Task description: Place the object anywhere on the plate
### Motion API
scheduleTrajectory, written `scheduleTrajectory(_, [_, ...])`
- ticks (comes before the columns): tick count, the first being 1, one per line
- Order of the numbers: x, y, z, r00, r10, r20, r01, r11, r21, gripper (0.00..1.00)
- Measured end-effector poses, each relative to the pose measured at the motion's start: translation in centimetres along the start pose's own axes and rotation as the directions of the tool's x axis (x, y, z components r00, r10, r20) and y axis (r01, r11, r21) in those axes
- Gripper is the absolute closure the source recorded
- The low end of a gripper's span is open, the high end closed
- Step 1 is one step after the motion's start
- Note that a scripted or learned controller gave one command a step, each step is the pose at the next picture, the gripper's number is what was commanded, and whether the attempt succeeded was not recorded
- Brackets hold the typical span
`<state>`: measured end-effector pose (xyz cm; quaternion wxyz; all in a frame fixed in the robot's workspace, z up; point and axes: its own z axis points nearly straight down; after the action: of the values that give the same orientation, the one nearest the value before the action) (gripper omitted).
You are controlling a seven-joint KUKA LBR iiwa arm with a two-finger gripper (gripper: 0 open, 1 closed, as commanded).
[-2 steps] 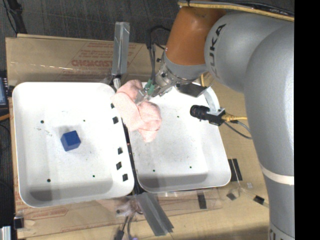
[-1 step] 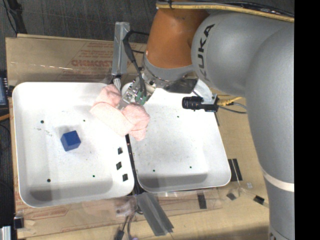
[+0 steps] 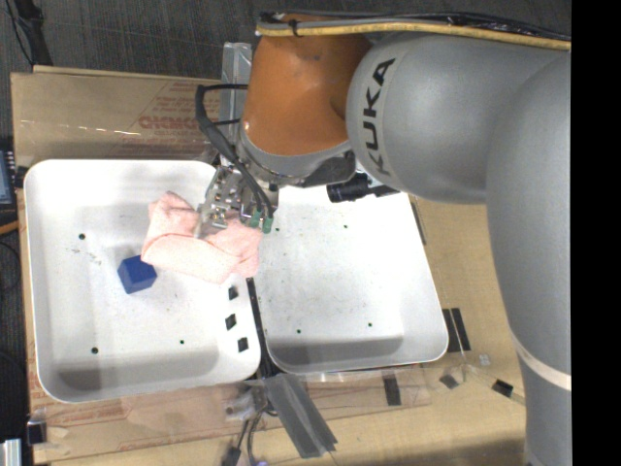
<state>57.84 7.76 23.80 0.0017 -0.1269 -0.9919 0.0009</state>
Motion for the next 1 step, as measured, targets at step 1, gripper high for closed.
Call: scheduleTrajectory(1, [2.91, 4.15, 0.48, 0.967, -0.257, -0.001, 0.257, 0.967, 0.0, 1.0])
